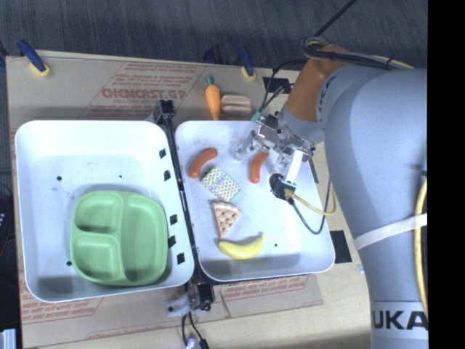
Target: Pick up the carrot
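Grey arm (378,166) overhangs the cardboard-topped bench (131,89); carrot (212,99) lies outside the bins; jaws' state unclear.

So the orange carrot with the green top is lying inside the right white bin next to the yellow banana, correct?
Not quite. The camera view shows the orange carrot with the green top lying outside the bins, on the cardboard behind the right white bin, beside a tan block. The yellow banana is inside that bin, near its front edge.
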